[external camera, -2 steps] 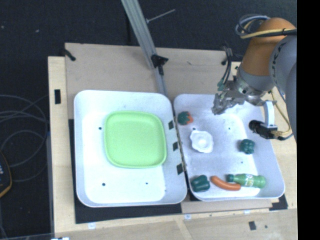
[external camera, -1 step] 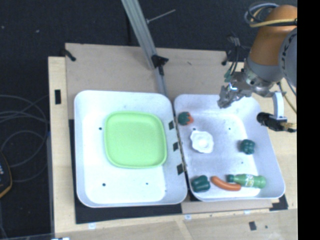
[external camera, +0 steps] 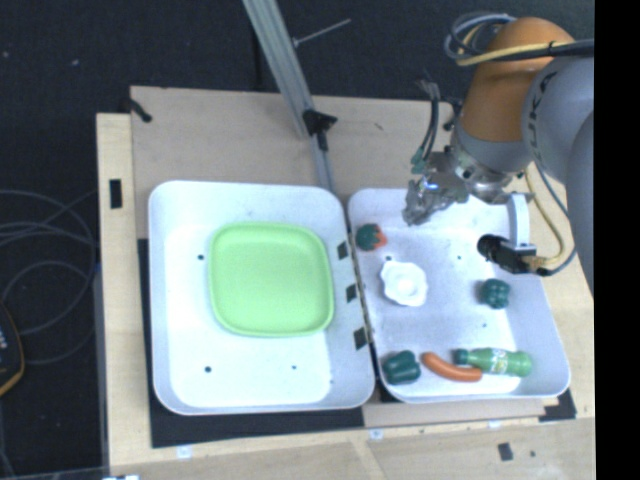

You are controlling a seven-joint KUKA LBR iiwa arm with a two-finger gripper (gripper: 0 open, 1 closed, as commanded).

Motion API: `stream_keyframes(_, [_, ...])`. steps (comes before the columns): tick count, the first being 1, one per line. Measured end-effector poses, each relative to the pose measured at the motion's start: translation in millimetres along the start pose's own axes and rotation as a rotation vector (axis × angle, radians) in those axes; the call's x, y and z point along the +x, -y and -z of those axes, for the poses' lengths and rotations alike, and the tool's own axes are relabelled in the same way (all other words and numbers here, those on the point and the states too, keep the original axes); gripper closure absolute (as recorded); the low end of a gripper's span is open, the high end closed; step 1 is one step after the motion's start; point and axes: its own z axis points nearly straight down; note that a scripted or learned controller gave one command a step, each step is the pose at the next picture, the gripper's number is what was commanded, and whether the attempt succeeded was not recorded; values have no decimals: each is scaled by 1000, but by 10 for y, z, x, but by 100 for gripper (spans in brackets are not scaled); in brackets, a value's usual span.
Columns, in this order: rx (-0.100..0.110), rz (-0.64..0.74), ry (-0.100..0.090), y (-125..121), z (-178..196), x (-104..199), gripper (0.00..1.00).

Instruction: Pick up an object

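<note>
My gripper (external camera: 420, 208) hangs over the far part of the right bin (external camera: 450, 258), its fingers pointing down. Just left and slightly nearer lies a small green and orange vegetable (external camera: 369, 235). A white crumpled object (external camera: 404, 282) rests in the bin's middle. A dark green round piece (external camera: 494, 292) sits at the right. Along the near edge lie a green pepper (external camera: 401, 367), an orange carrot (external camera: 449, 367) and a green bottle (external camera: 495, 361). Nothing shows between the fingers.
The left bin (external camera: 180, 368) bears a light green square plate (external camera: 271, 278). A grey metal pole (external camera: 283, 58) slants up from the bench behind the bins. A black fitting (external camera: 500, 251) with a cable hangs off the arm over the right bin.
</note>
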Motion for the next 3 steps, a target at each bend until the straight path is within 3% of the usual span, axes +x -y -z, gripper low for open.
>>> stream_keyframes(1, [-1,1,-1,-22,125,541,100])
stream_keyframes(3, [0,1,-1,109,18,1551,100])
